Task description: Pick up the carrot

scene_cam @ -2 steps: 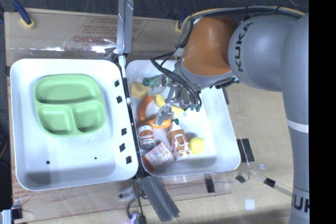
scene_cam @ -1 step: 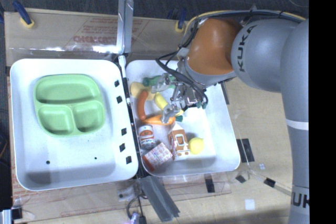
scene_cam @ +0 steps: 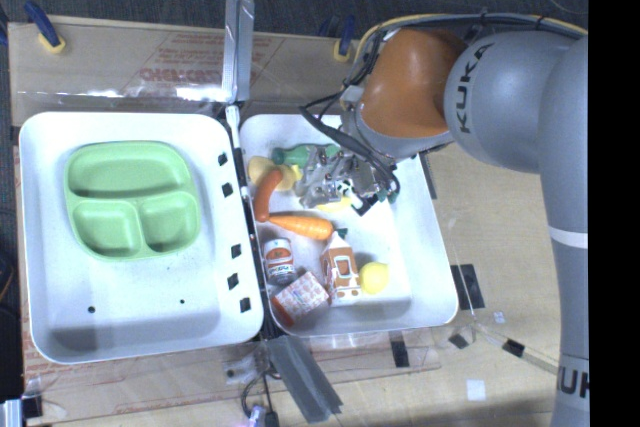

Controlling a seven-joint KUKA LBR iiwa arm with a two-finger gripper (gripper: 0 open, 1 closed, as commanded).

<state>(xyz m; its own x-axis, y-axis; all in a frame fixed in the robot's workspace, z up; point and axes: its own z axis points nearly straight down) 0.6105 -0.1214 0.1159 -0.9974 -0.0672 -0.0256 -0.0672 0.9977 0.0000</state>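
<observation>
The carrot (scene_cam: 301,226) is orange and lies flat, pointing left to right, in the middle of the right bin (scene_cam: 425,245). My gripper (scene_cam: 334,181) hangs over the upper middle of that bin, just above and slightly right of the carrot, apart from it. Nothing shows between the gripper and the carrot. The grey arm with its orange band (scene_cam: 405,85) comes in from the right and covers the bin's far right corner.
Around the carrot lie an orange sausage-shaped piece (scene_cam: 266,194), a yellow item (scene_cam: 261,169), a green item (scene_cam: 294,155), a small can (scene_cam: 279,259), a juice carton (scene_cam: 341,274), a lemon (scene_cam: 373,277) and a red box (scene_cam: 300,297). The left bin (scene_cam: 60,315) holds a green divided plate (scene_cam: 132,198).
</observation>
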